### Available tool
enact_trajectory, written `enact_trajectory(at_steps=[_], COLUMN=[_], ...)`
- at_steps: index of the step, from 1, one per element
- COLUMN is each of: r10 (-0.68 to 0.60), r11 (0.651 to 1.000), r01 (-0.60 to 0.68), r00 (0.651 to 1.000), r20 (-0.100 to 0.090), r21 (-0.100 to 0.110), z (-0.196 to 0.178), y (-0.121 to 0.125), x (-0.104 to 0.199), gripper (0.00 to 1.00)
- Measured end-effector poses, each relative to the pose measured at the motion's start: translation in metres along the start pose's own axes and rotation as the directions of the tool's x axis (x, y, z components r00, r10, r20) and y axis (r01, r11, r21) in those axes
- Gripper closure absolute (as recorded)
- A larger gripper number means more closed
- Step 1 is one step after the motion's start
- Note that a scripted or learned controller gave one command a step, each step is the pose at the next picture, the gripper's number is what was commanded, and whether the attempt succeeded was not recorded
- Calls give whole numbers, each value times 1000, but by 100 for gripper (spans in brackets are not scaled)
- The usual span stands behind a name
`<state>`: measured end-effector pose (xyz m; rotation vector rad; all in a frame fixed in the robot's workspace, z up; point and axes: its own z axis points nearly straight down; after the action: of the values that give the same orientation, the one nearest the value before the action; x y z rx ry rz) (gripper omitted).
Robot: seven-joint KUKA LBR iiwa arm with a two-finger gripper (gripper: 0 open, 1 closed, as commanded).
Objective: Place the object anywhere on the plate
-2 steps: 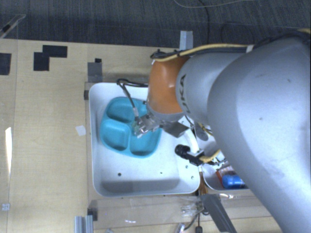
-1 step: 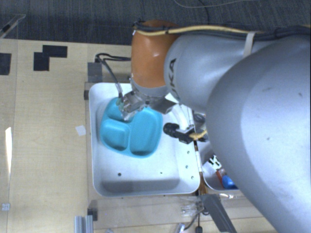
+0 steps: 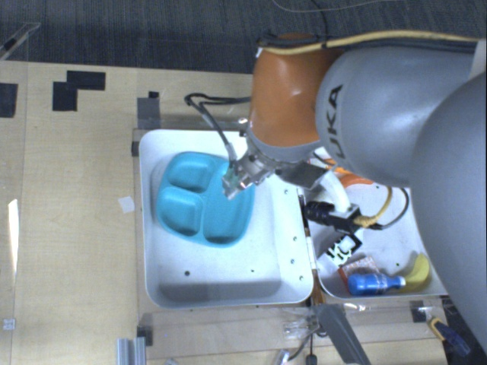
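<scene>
"UKA" on arm (image 3: 380,105); pincer (image 3: 237,179) over plate (image 3: 190,196).

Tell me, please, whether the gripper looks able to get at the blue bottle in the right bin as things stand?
Probably yes. The blue bottle lies uncovered near the right bin's front, with a yellow object beside it. The gripper sits over the blue plate in the left bin.

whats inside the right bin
A blue bottle, a yellow banana-like thing and a black-and-white tag lie in the right bin. The arm covers the rest of it.
</scene>
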<state>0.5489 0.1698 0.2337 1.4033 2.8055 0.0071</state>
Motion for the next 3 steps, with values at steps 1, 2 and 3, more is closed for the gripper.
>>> enact_trajectory(at_steps=[1,2,3], r10=[-3,158,48], r11=[1000,987,999], r01=[3,-158,-48], r00=[1000,987,999], r20=[2,0,-2], r21=[-5,0,4], z=[-11,-47,93], y=[2,-24,-43], x=[-1,2,41], gripper=[100,100,100])
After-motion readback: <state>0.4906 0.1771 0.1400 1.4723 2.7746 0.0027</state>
